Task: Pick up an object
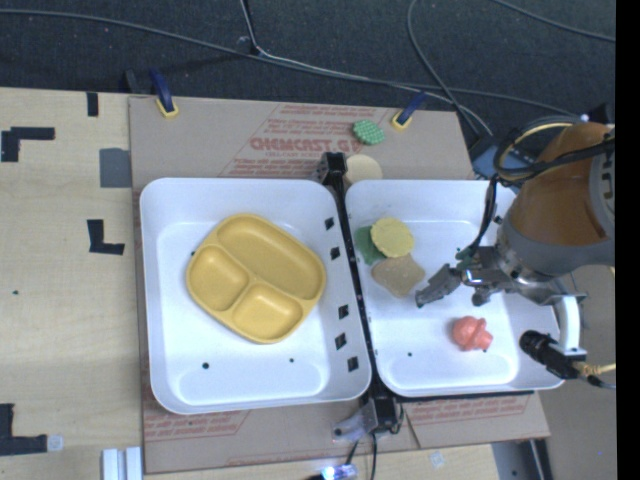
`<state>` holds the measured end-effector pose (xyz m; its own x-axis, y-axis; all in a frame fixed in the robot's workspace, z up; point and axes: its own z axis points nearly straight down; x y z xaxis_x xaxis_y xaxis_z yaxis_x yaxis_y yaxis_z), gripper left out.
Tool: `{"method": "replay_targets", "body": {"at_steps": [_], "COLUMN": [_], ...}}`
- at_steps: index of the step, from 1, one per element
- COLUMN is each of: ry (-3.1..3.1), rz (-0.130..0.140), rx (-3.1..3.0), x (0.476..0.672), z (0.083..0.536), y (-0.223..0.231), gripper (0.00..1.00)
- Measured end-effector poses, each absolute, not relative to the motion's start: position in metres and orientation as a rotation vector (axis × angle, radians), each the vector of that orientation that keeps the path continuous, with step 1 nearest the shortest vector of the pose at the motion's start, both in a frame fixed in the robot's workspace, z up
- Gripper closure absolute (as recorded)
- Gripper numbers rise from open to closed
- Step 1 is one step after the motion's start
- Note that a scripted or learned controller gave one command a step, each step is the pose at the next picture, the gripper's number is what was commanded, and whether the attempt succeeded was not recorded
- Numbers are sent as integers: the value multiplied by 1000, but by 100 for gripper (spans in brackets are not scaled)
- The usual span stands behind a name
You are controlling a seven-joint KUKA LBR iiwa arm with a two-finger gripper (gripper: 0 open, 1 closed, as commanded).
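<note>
A green piece (366, 247) hides mostly under the yellow disc (392, 236), beside the tan block (399, 275). The arm (555, 208) leans over the right bin (430, 378), its pincer (440, 290) just right of that block, holding nothing; its opening is unclear. The pink object (471, 333) lies below-right of the block.

Left bin (165, 268): you see a yellow divided tray (256, 277) at its centre.
Right bin (440, 373): yellow disc (392, 236), tan piece (399, 275), pink object (471, 333) at lower right.
Gripper (440, 288): above the bin's middle, beside the tan piece.
</note>
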<state>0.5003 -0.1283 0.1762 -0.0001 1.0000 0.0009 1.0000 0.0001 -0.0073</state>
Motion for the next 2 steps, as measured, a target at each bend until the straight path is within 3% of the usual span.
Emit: {"method": "replay_targets", "body": {"at_steps": [2], "ry": [-2223], "rz": [2], "rx": [-2221], "x": [502], "z": [83], "y": [-127], "gripper": [0]}}
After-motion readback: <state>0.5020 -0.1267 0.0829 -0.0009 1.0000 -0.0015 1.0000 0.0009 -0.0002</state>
